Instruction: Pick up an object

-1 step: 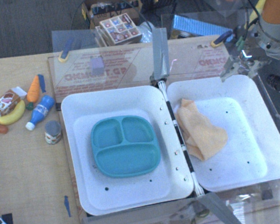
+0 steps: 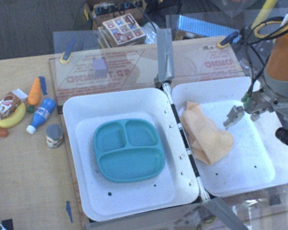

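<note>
On the near part of the bench (image 2: 35, 205), two shallow white bins are seen side by side. In the left bin (image 2: 76, 120), a teal divided plate (image 2: 129, 149) is laid flat near the middle of the floor, clear of every wall. In the right bin (image 2: 278, 173), a crumpled peach cloth (image 2: 205, 135) is bunched against the left wall, just beside the divider between the bins; the near and right parts of that floor are left bare.

The gripper (image 2: 233, 116) is held above the right bin's floor, just beside the cloth's right edge and toward the far side, with the grey arm (image 2: 283, 56) and its orange band reaching in from the right. Whether the fingers are spread or pressed together cannot be told, as they are small and seen at a slant. Nothing is seen between them, and whether the cloth is touched cannot be told either.

The task is judged to be at its start: no object is lifted, and the cloth, the nearest candidate, is lying in the bin. A descent, a closing on a fold and a lift are all judged to be left.

Farther off, along the bench's left edge, a banana (image 2: 9, 119), a small blue bottle (image 2: 41, 115), a carrot (image 2: 35, 91) and a little can (image 2: 54, 135) are gathered outside the bins. Beyond the far edge, a box of boards (image 2: 122, 29) is stacked.
</note>
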`<control>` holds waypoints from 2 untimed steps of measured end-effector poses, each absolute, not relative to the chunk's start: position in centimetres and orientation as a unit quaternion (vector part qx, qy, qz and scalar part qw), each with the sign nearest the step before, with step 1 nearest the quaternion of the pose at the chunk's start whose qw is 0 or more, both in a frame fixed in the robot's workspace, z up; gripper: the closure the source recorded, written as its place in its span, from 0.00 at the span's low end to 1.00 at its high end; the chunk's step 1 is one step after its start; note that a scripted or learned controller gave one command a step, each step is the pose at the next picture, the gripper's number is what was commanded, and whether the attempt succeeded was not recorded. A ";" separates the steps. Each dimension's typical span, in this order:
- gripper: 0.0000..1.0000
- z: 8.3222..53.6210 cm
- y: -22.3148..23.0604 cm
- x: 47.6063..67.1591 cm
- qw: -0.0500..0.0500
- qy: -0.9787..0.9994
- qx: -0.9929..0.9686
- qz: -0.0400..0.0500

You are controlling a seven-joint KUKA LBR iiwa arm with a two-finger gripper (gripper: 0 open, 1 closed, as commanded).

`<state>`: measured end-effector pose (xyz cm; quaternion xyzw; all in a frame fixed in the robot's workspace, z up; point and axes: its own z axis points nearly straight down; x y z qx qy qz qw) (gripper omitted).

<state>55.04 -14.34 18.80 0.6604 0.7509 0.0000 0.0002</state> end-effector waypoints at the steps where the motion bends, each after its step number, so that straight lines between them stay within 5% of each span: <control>1: 0.00 8.9 -13.4 50.2 0.005 0.760 0.650 0.003; 2: 1.00 10.0 -13.5 50.3 0.007 0.759 0.651 0.005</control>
